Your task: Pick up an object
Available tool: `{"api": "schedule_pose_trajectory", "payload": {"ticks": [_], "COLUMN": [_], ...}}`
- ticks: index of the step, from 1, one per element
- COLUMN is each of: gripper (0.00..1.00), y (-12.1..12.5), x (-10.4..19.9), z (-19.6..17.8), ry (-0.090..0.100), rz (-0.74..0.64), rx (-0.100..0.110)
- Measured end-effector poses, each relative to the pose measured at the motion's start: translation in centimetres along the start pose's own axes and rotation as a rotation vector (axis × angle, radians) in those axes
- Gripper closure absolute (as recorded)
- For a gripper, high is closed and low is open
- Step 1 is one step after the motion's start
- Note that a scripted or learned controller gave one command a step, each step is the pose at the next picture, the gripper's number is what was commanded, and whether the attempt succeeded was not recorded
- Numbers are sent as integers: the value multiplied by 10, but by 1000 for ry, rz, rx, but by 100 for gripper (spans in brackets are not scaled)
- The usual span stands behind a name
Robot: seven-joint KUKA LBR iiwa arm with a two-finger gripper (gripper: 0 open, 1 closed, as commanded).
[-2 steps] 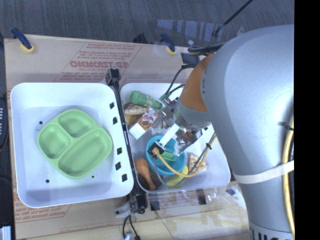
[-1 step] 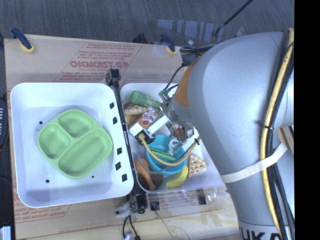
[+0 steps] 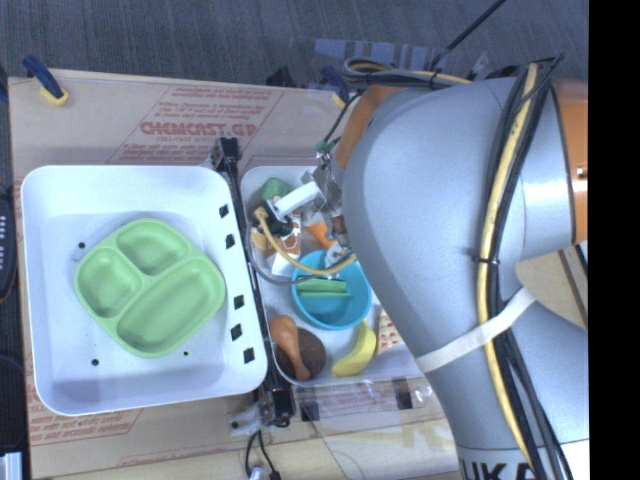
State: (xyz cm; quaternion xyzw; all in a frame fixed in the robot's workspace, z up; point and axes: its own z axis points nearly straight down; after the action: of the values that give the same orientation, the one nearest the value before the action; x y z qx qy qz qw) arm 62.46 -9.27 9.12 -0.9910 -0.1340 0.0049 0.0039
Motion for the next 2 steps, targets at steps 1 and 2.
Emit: {"api": "schedule_pose_trajectory", "payload": {"ticks": [1, 2], "gripper": [0, 0], "y": [-17, -10], "x": [-59, -105], "z": [1, 0], "ry": [-2, 9], "rz": [-275, -384], "rx": [2, -7]}}
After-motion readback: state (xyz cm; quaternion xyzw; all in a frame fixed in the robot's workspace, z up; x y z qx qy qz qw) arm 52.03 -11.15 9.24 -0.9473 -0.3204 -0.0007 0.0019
